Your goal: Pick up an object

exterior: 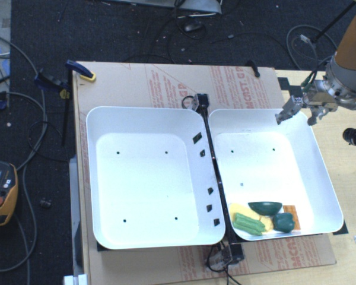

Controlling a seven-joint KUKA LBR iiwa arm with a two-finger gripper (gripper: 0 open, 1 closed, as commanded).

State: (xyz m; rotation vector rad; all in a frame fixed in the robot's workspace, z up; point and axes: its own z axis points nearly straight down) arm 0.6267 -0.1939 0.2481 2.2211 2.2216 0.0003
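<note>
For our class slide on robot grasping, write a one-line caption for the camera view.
Open gripper hovers over the right bin's far corner, apart from the green objects clustered at its near edge.

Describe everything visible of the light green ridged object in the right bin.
The light green ridged object is elongated and looks like plastic. It lies flat, slanted, at the near edge of the right bin, partly on a yellow piece, close beside a dark green bowl-like piece. The gripper hovers far off, over the bin's far corner.

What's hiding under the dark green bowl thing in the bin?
Under the dark green bowl in the right bin lies something flat and yellow, poking out on its left. How far it reaches underneath is covered.
</note>
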